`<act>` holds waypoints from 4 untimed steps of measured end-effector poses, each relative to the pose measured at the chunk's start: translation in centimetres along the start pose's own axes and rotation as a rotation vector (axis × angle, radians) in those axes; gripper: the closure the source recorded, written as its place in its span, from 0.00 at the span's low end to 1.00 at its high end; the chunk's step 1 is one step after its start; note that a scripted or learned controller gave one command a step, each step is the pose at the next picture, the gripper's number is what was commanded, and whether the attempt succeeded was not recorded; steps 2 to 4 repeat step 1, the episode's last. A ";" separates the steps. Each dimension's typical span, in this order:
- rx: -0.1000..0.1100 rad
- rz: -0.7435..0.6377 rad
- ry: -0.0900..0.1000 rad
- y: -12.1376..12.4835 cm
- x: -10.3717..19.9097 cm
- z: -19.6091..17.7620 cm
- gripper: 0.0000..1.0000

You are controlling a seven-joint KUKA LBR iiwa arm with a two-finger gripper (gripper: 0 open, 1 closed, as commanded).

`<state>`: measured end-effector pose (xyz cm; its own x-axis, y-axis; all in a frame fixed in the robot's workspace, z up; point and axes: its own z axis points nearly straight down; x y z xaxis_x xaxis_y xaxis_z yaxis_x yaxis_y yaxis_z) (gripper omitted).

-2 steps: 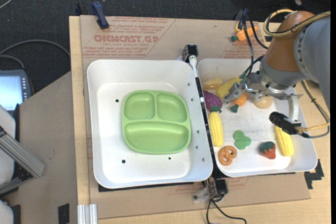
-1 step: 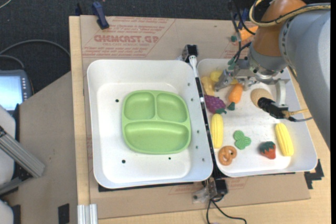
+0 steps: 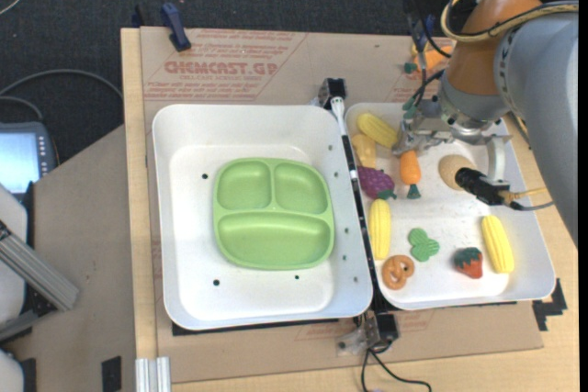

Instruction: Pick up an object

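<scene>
The pincer (image 3: 424, 135) hangs low in the upper part of the right bin (image 3: 533, 275), in the right half of the frame. I cannot tell its state, because the wrist above hides it.

Just below the pincer lies a small toy carrot (image 3: 410, 170), orange with a green end; I judge this the most probable thing to pick. It looks like light, hollow plastic, stiff and smooth, so it may slip or roll away. The best hold is probably across the thick orange middle, not on the thin green end.

The right bin holds many toy foods. A yellow piece (image 3: 376, 129) lies at the upper left of this bin. Purple grapes (image 3: 375, 182) lie just beside the carrot, to its left. A corn cob (image 3: 379, 228) lies along the left wall. A green leafy piece (image 3: 423, 244) and a pretzel (image 3: 399, 270) are near the bottom. A strawberry (image 3: 469, 262) and a second corn cob (image 3: 497, 242) are at the lower right. A pale round piece (image 3: 450, 168) lies partly under a black part of the arm.

The left bin (image 3: 175, 225), in the middle of the frame, holds a green divided plate (image 3: 273, 213) with three compartments, all bare.
</scene>
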<state>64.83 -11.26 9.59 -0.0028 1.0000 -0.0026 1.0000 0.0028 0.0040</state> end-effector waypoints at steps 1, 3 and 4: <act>0.008 -0.002 0.007 -6.5 8.8 -9.3 1.00; 0.008 -0.002 0.007 -6.5 8.8 -9.3 1.00; 0.008 -0.002 0.007 -6.5 8.8 -9.3 1.00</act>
